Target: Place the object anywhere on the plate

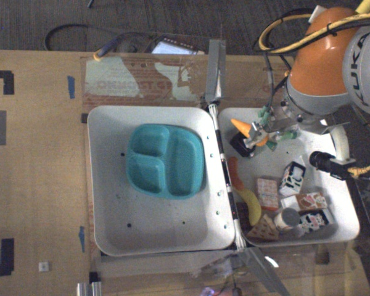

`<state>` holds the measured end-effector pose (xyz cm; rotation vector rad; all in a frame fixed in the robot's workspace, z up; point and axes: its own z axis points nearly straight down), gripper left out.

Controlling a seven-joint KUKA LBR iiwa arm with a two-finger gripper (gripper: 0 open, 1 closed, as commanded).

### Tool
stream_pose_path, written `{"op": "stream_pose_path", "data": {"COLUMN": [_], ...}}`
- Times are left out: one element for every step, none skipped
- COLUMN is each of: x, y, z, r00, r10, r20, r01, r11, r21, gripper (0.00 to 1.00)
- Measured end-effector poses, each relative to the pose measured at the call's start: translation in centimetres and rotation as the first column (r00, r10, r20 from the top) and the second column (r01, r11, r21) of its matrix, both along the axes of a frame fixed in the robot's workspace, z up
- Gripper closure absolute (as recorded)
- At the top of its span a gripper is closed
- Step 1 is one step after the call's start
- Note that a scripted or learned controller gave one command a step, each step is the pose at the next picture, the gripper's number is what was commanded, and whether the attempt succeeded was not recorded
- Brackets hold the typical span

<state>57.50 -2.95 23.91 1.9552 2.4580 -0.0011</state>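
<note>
Arm [333,54] hides gripper [259,134], perhaps over carrot [240,126].

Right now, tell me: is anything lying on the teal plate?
No. The divided teal plate sits bare in the left bin, while the toy carrot and banana lie in the right bin.

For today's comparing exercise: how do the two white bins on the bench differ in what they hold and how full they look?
The left bin holds one thing, a teal plate with compartments; the right bin holds many small things, among them a banana and a carrot.
The left bin has much bare floor; the right bin is crowded.
The arm reaches over the right bin, not the left bin.
Both are shallow and white.
</note>
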Motion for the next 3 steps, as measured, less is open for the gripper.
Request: {"op": "stream_pose_path", "data": {"x": [-0.9, -0.9, -4.4], "y": [6.4, 6.4, 2.1], "z": [-1.8, -1.8, -5.5], "r00": [0.984, 0.985, 0.939], "r10": [0.175, 0.175, 0.343], "r20": [-0.001, -0.001, -0.001], "r01": [-0.175, -0.175, -0.343], "r11": [0.984, 0.985, 0.939], "r21": [0.002, 0.002, 0.002], "gripper": [1.0, 0.0, 0.0]}}
